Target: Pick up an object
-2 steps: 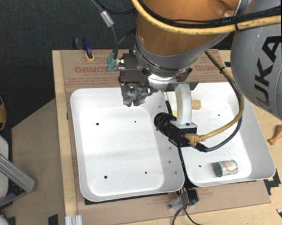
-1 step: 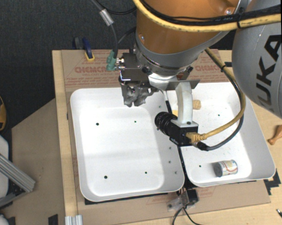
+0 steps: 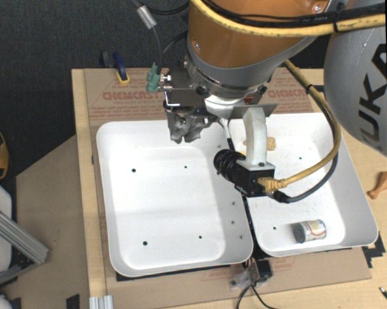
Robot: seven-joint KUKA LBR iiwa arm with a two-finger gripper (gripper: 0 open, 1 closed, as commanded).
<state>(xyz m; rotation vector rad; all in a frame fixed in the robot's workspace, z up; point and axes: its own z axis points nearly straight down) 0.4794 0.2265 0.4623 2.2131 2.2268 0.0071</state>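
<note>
My gripper (image 3: 186,130) hangs over the far right corner of the left bin (image 3: 107,185), under the big orange and grey arm. I see nothing held at its tip. A small grey can with a yellow label (image 3: 309,230) lies on its side near the front of the right bin (image 3: 355,199). A tan object (image 3: 270,143) lies at the back of the right bin, partly hidden behind a white part of the wrist.
A black connector with a yellow cable (image 3: 248,174) hangs over the divide between the bins. A cardboard sheet (image 3: 84,123) lies under both bins. A blue and yellow clamp (image 3: 121,68) sits at the back left edge.
</note>
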